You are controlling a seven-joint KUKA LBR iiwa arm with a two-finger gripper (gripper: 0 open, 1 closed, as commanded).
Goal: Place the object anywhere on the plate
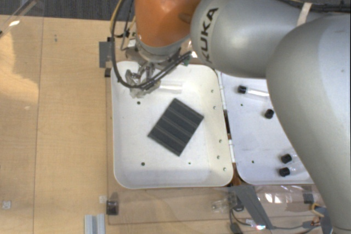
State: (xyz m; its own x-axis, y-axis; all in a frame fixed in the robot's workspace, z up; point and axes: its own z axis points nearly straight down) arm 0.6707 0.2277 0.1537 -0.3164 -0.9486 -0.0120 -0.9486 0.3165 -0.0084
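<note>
The grey KUKA arm (258, 35) with its orange band (162, 5) reaches in from the right and hangs over the far left corner of the left shallow white bin (129, 167). Its two-finger gripper (140, 82) sits low over the bin floor near that corner, tangled in view with dark cables; whether it is open or closed cannot be told from this angle, and nothing can be made out within it.

The dark grey ribbed rectangular plate (176, 126) lies flat on the floor of the left bin, turned at a slant, roughly in the bin's middle — well apart from the gripper, toward the near right of it. Nothing rests on the plate's ribbed surface.

Just beside the gripper, on its right, a small clear tube-like object (170, 85) lies on the white floor of the same bin; it is pale and hard to make out against the plastic. It is apart from the plate, beyond the plate's far corner.

The right shallow white bin (247, 170) is partly covered by the arm's bulk. In the part that shows lie several small items with black caps — one clear tube with a black cap (249, 91) near the far edge, a black cap (269, 114) further in, and two more black-capped pieces (285, 164) close together toward the near edge
</note>
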